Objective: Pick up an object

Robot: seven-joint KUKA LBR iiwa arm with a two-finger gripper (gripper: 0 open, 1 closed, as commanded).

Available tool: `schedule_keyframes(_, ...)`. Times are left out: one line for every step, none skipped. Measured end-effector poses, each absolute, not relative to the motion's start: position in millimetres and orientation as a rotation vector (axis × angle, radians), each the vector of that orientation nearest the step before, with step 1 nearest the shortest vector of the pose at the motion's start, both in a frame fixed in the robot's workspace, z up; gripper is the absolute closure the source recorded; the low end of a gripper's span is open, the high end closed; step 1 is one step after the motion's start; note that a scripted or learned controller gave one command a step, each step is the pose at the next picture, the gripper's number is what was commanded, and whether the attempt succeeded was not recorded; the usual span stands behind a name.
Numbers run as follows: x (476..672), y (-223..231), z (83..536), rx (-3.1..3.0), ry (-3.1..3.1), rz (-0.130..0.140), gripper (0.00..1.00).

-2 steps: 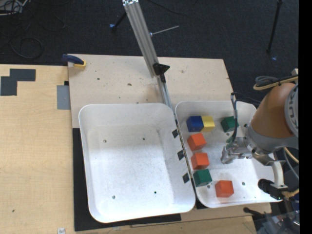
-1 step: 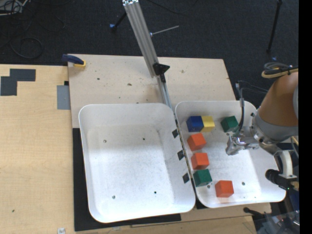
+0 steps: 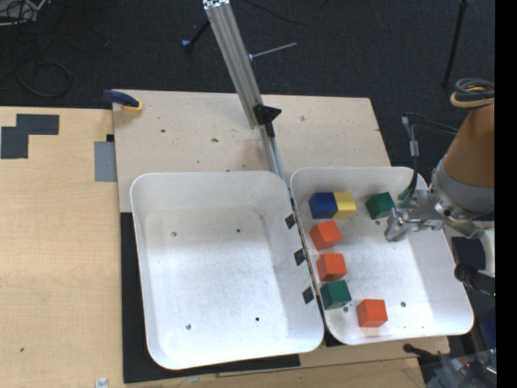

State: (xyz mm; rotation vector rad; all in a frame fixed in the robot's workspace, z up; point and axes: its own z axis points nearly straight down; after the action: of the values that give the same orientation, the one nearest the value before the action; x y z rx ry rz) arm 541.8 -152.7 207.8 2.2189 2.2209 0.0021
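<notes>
Gripper (image 3: 394, 229) low in right bin (image 3: 452, 318), just beside green cube (image 3: 379, 205); finger state: cannot tell; risk: nudging cube aside, closing on nothing, scraping bin floor

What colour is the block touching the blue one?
Yellow. It sits right of the blue block in the right bin, clear in the camera view.

- A pale wooden surface (image 3: 48, 241) spreads to the left, with dark grey patches (image 3: 28, 132) set into it.
- A speckled board (image 3: 242, 128) lies behind the bins.
- A silver aluminium rail (image 3: 236, 59) rises at a slant from the board — a checkered tag (image 3: 216, 1) at its top end.
- A blue-and-yellow clamp (image 3: 123, 99) sits at the board's far left corner.
- Cables (image 3: 32, 23) trail over the dark floor (image 3: 347, 31) — mostly at the upper left.
</notes>
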Motion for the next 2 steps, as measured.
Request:
schedule_keyframes(542.0,-153.8,227.8,2.220,2.223,0.000,1.00)
schedule_keyframes(547.3,-104.9,217.7,2.220,2.229,-0.001,1.00)
